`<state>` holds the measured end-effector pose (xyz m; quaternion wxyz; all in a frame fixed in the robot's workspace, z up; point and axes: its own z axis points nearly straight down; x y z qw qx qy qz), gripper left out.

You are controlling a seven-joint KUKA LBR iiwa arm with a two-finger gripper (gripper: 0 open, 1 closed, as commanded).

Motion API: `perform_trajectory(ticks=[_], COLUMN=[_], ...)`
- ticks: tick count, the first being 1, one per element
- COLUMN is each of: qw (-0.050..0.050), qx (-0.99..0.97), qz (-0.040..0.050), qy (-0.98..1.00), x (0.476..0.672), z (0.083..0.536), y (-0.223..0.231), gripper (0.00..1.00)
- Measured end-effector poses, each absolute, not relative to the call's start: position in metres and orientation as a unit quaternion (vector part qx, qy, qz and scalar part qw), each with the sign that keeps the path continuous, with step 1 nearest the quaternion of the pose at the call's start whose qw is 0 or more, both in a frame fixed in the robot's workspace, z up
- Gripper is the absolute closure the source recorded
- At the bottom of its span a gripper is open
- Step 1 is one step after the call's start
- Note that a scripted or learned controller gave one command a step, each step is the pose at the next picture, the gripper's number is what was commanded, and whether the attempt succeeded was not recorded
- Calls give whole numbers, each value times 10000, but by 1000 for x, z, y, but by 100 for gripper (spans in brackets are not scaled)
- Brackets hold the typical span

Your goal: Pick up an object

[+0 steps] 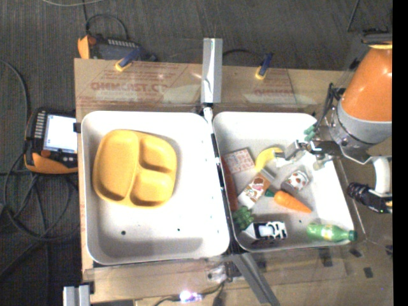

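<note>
1. Bins are sitting side by side on the bench, the left bin [102, 234] holding a yellow tray [135, 167] with three compartments, lying toward its upper left.
2. Over the right bin [331, 193] the arm [370, 94] is reaching in from the right, its orange band showing above the grey wrist.
3. Its gripper [294, 149] is hanging over the bin's upper middle, just right of the banana [268, 156]; whether its fingers are apart or together I cannot tell, and nothing is showing between them.
4. That banana is lying near the bin's centre top, with a red-patterned card [238, 161] just to its left.
5. Below the card a small bottle [252, 192] with a white cap is lying tilted, its cap end pointing down-left.
6. Right of it a cup [296, 180], white with red marks, is lying just below the gripper.
7. Under the cup a carrot [292, 201] is lying slantwise, its green end near the small bottle.
8. Down at the bin's lower edge a green leafy toy [242, 218] is sitting at the left, a black-and-white toy [270, 231] beside it, and a green bottle [329, 233] is lying on its side at the right.
9. Left of the bench an orange-cased handset [51, 142] with a lit screen is resting on the floor among cables.
</note>
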<state>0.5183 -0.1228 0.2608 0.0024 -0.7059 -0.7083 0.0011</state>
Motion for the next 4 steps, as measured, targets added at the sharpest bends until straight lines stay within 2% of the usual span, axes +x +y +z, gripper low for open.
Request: perform_trajectory(ticks=[1, 2, 3, 4], qw=[25, -41, -75, -1], qx=[-6836, -6672, -6675, -6752], qz=[12, -11, -44, 17], qy=[-7298, -7449, -7446, -7376], x=[585, 617, 619, 669], z=[139, 90, 101, 199], y=[-111, -136, -136, -106], gripper=[0, 0, 100, 100])
